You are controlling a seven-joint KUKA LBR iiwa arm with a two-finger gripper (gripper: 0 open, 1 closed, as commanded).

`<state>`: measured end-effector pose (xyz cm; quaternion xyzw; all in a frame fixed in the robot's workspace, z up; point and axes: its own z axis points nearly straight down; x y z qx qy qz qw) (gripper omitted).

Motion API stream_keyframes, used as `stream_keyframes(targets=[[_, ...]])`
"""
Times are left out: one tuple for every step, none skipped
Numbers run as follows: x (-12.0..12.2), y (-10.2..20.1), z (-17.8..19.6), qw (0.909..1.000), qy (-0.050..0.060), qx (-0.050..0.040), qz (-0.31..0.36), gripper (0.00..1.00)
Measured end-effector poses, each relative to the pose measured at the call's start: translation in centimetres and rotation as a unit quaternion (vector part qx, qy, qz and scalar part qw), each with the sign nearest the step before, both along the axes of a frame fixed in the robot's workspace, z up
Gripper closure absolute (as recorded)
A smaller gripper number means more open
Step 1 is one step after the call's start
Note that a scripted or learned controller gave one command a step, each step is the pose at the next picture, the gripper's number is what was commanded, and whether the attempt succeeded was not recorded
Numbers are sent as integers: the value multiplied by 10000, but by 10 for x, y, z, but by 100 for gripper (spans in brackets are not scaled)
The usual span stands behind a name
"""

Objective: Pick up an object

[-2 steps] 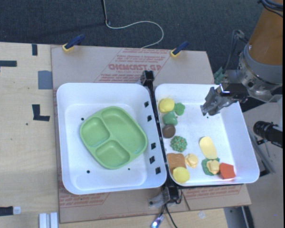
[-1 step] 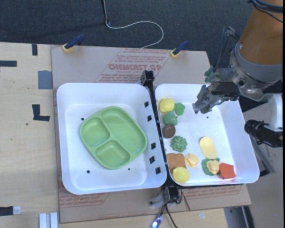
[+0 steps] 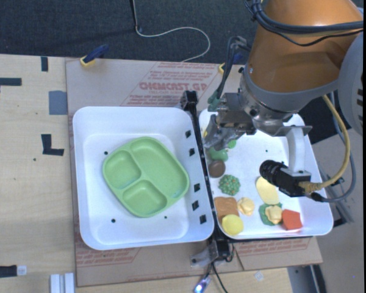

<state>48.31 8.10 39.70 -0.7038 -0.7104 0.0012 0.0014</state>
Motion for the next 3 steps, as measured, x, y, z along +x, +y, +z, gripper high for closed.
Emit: stream_keyframes(targets=[[1,-20,69,10000,-48,1,-42,100],[-2,-2,-149,10000,74,-20,-41,100],[1,-48,-50,10000,-55,-4,-62,100]])
